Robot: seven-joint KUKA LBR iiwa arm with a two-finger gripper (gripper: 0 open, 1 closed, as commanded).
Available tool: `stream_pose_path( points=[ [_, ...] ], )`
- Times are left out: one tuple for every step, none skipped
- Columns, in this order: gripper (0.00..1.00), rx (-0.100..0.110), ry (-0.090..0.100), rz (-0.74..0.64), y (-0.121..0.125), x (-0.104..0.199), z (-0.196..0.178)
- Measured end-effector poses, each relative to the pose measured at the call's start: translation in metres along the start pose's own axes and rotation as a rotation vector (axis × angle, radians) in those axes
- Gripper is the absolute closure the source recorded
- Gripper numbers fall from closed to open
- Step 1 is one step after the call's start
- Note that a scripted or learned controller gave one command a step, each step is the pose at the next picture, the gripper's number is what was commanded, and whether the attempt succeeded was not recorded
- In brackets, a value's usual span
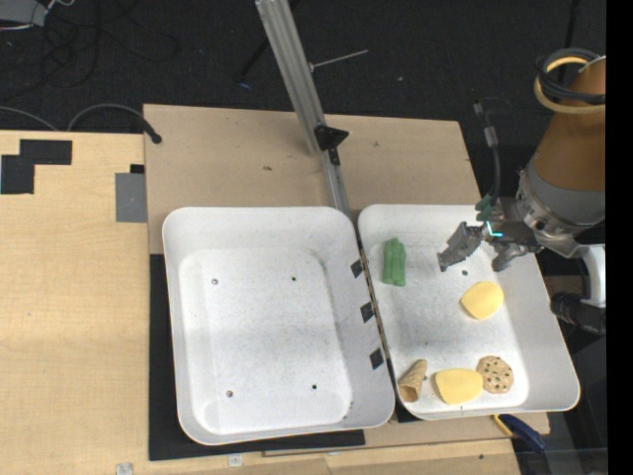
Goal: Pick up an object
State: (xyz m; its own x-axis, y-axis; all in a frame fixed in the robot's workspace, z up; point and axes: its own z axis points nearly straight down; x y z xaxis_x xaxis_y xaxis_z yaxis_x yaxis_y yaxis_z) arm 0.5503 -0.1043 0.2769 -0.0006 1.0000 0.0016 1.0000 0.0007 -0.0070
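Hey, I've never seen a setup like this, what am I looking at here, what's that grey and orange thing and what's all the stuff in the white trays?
It is a robot arm reaching in from the right, filmed by one camera above the bench. Its open two-finger gripper hovers over the right bin, holding nothing. That bin contains a green piece, two yellow lumps, a cookie and a small cone. Beside it sits the left bin.
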Motion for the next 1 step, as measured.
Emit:
stream_pose_path(
  points=[
    [0.0, -0.004, -0.001, 0.003, 0.0004, -0.0015, -0.0019]
  ],
)
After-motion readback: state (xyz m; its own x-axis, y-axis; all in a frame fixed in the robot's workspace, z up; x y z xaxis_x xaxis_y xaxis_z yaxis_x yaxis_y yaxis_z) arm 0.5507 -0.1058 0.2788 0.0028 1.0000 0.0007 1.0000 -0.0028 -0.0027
